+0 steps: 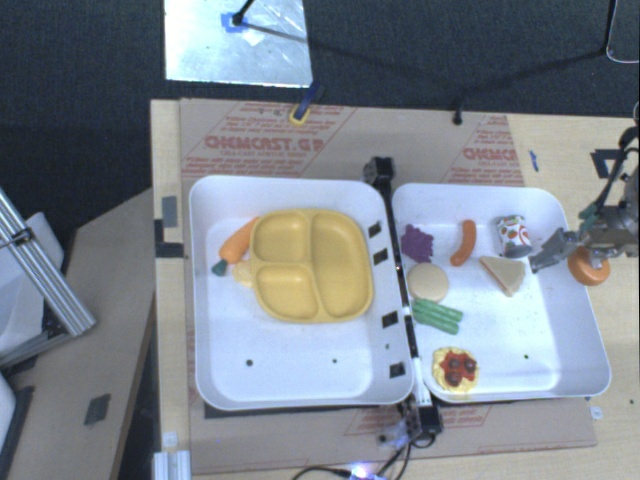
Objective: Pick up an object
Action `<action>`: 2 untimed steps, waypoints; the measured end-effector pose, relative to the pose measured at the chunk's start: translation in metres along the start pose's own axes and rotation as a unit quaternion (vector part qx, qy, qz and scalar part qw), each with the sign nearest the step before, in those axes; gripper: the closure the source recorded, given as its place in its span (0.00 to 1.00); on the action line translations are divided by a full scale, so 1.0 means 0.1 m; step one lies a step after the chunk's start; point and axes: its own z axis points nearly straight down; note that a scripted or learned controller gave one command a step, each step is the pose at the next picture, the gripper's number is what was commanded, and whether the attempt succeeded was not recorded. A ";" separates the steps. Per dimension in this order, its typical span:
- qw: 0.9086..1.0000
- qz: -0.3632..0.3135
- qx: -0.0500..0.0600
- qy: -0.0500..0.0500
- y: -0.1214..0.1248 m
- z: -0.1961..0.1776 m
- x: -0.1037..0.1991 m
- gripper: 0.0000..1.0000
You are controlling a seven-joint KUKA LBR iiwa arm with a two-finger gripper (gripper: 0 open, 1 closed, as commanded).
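Gripper (553, 251) at right bin (560, 353) right rim, finger state unclear, nothing seen held. Tip near cheese wedge (503, 273) and small can (512, 232); contact not discernible.

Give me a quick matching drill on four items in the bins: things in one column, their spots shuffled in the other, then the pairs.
Things:
1. carrot
2. sausage
3. green beans
4. pizza slice

Places:
A. right bin, near corner beside the divider
B. left bin, against the left edge of the yellow plate
C. right bin, far half, between the purple grapes and the small can
D. right bin, just below the round cream bun

Pairs: 1-B, 2-C, 3-D, 4-A
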 end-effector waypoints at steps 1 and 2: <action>1.000 -0.002 -0.005 -0.001 0.02 -0.06 0.01 0.00; 1.000 -0.001 -0.003 0.000 -0.01 0.53 0.08 0.00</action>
